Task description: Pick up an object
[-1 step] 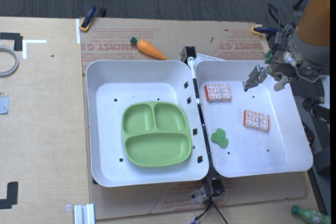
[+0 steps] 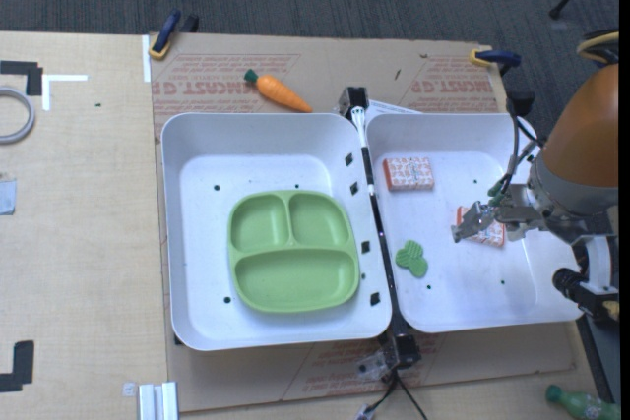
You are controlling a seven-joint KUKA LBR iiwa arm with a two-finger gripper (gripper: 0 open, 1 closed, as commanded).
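In the right bin [image 2: 443, 305], toward 3 o'clock, the hand [image 2: 476, 224] covers a small red-and-white item [image 2: 494, 235]; I cannot tell its grip.

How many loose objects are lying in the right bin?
3: a red-and-white packet near the back, a green toy near the divider, a small item at the gripper, partly hidden.

Two white bins [image 2: 187, 241] [image 2: 551, 305] (side by side), one green plate [image 2: 293, 251], one carrot [image 2: 280, 91].

Grey arm [image 2: 576, 211]; orange band [image 2: 591, 128]; black cables; metallic end effector [image 2: 472, 223].
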